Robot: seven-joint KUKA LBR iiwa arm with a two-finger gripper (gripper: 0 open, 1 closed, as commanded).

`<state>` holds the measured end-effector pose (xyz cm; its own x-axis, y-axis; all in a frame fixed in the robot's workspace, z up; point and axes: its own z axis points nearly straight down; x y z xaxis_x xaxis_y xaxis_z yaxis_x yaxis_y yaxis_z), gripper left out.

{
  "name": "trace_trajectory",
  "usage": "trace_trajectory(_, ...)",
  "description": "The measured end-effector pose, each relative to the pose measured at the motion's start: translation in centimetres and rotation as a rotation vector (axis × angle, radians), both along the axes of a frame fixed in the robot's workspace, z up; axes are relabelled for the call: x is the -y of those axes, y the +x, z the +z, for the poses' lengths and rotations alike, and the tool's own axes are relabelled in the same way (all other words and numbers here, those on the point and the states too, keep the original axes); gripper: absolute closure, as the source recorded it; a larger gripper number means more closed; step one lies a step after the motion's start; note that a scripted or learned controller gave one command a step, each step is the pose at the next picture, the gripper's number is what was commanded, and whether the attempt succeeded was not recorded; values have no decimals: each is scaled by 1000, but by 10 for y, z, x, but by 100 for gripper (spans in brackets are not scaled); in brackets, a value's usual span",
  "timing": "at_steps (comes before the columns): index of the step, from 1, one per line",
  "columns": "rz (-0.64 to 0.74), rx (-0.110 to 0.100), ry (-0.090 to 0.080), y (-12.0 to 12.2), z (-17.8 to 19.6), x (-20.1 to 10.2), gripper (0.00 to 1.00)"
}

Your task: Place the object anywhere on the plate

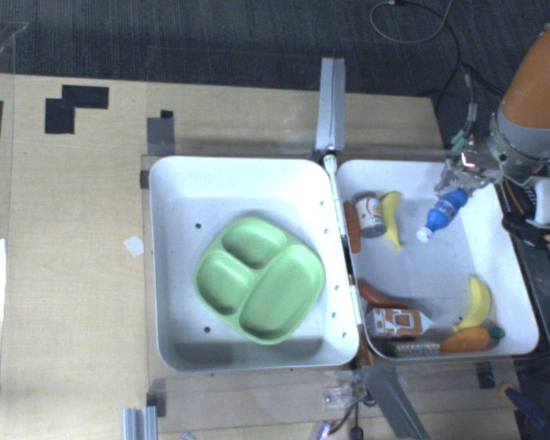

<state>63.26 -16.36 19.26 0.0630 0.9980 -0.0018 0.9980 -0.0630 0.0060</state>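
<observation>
A blue bottle [444, 211] appears to be pinched at its base by the hand [465, 174], hung tilted above the right bin [528, 324] so it can be carried to the green plate [261, 279]

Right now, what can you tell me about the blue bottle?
The blue bottle is small, looks like clear blue plastic, and has a white cap at its lower-left end. It is tilted, cap pointing down into the right bin, near that bin's top edge. Its upper end sits right under the tool, between its fingers, so it looks held. Nothing else in the bin touches it.
</observation>
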Motion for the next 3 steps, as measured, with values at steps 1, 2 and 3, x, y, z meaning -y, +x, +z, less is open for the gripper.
trace_trajectory(1,165,-1,1,3,7,-67,100)
trace_trajectory(2,223,-2,1,-25,-1,-129,100)
trace_trajectory(3,297,-3,1,-49,-8,-175,100)
